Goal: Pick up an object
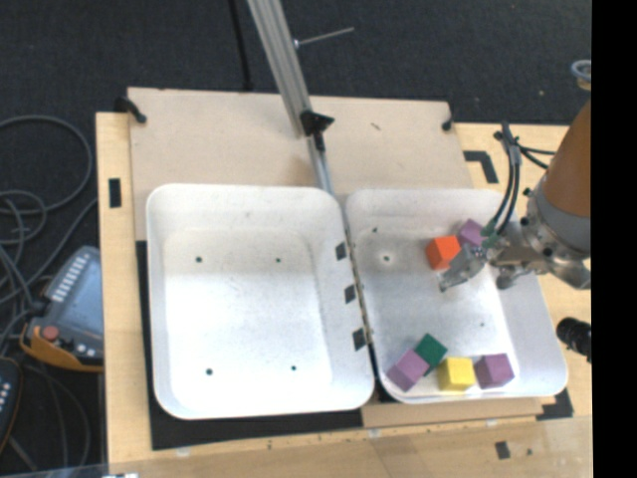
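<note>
The right bin (398, 297) holds several small blocks. An orange block (442, 252) lies in its upper right part, with a small purple block (471, 234) touching its upper right corner. My gripper (476, 268) hangs low over the bin just right of and below the orange block, very close to it. No block shows in the gripper's grasp. Along the front wall sit a green block (431, 349), a lavender block (407, 368), a yellow block (458, 372) and a purple block (494, 369).
The left bin (249, 297) stands beside the right one, the two meeting along a shared divider (350, 287). A slanted aluminium post (284, 58) rises behind the bins. Cables and a pendant (70, 302) lie off the bench at the left.
</note>
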### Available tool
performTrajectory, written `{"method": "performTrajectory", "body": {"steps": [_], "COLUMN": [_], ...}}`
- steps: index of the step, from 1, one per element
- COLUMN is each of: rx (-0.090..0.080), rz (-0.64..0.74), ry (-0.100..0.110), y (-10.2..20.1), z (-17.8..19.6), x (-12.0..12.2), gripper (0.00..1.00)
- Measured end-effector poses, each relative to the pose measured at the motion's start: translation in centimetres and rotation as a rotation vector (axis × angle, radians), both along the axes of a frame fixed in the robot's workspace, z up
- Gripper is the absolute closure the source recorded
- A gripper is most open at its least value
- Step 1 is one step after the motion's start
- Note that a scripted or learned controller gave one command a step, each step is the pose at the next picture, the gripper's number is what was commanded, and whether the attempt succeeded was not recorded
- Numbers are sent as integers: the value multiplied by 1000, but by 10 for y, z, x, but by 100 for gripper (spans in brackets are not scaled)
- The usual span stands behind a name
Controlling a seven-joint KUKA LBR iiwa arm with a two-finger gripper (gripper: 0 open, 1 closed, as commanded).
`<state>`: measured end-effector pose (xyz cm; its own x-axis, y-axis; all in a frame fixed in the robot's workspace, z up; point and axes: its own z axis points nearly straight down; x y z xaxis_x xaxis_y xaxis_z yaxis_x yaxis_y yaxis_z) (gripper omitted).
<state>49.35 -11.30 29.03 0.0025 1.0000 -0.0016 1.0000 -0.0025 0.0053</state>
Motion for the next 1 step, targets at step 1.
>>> {"method": "performTrajectory", "body": {"steps": [1], "rx": [-2], "rz": [0], "ry": [7], "y": [-53], "z": [-58], "x": [60], "gripper": [0]}}
